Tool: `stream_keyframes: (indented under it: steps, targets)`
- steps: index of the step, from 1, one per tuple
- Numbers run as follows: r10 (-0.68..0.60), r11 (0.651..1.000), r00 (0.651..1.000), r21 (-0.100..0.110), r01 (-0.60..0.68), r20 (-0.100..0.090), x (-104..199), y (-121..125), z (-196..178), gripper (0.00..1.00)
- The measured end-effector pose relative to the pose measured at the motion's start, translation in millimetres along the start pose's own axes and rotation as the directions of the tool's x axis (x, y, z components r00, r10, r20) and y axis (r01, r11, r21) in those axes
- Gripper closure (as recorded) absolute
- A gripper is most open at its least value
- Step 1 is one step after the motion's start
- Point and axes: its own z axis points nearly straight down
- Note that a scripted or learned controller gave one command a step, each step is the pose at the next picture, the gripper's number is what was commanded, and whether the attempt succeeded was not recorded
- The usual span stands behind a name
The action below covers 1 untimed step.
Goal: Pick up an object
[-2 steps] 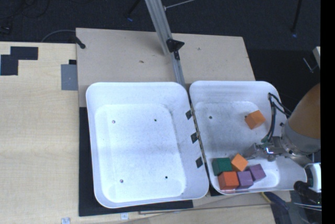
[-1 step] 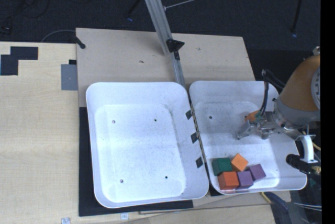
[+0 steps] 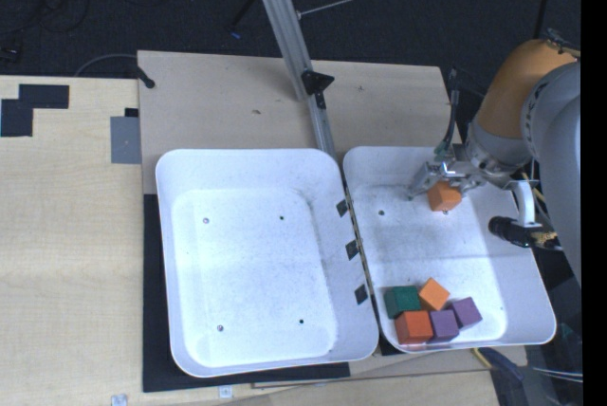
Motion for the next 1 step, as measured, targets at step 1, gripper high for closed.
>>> stream_keyframes:
  steps: [1]
  targets:
    - [-0.005,1.0,1.0,0.008,0.005,0.0,0.0,-3.1,-9.1,1.0]
